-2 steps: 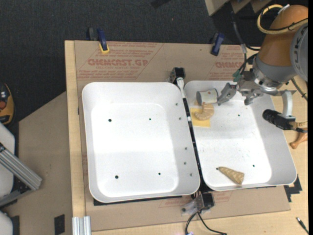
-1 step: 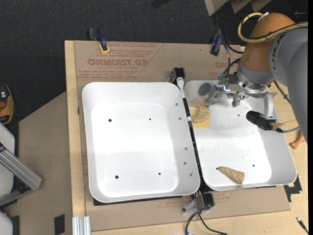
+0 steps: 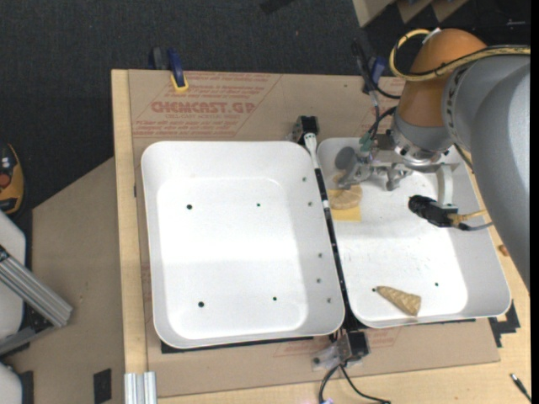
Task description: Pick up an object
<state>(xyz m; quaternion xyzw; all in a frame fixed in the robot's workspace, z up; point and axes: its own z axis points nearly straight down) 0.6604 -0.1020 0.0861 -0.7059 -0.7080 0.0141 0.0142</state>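
Reaching in from the right, the gripper sits low over the upper-left part of the right bin, right above a yellow sponge-like block; whether it is released or clamped can't be told from this angle, metal parts blur together there. Block: pale yellow-tan, roughly squarish, rough top edge, lying flat on the bin floor hard against the divider side, just below the gripper tip, contact unclear. Grey rounded object just above, near the bin's top-left corner, partly hidden by the gripper hardware. Behind the gripper, the wrist with orange band, then the bulky grey arm filling the right side. Black cable piece hangs off the wrist over the bin, right of the block. Near the bin's bottom edge, a tan wedge-shaped piece, pointed toward the left, well apart from the gripper. Left bin beside it, rims touching along the middle, small dark dots on its floor. Both bins on a cardboard sheet with red printed lettering; blue clamp at its top edge.
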